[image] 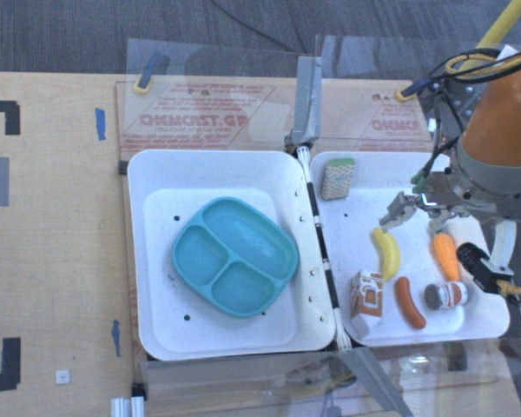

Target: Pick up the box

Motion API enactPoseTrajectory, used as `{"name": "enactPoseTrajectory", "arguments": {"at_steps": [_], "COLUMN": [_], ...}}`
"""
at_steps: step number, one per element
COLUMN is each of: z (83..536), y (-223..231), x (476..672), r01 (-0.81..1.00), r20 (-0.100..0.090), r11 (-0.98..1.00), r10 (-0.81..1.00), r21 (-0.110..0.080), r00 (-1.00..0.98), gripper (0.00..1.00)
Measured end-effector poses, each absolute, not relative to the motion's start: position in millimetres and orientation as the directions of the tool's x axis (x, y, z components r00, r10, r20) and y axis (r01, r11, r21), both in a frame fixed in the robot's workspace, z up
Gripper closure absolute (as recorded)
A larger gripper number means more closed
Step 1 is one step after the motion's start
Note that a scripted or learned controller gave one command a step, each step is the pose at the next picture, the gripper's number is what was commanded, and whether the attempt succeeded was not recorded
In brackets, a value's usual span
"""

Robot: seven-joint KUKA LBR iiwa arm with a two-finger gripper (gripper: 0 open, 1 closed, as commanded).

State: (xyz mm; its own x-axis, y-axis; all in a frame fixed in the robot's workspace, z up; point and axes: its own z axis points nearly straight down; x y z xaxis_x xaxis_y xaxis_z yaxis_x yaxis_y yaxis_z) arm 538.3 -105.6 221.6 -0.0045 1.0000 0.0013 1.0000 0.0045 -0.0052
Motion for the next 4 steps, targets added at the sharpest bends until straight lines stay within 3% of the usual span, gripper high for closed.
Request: {"name": "enactPoseTrajectory", "arguments": {"at_steps": [1,2,3,4], "z": [100,87,87,97], "y": [-110,-102,-153,-156], "x": [632.7,664.3,606.9,608.7], "r01": [1.000,1.000,1.000,1.000], "r20": [-0.001,-0.004,-0.001,-0.002], "r11": [0.031,0.020,0.019,0.013], "r10": [1.000,1.000,1.000,1.000], "r21": [-0.001,-0.016,0.004,0.009], "r00": [-0.031,-0.020,-0.019,-0.013], "gripper": [0.00,0.00,0.00,1.00]}}
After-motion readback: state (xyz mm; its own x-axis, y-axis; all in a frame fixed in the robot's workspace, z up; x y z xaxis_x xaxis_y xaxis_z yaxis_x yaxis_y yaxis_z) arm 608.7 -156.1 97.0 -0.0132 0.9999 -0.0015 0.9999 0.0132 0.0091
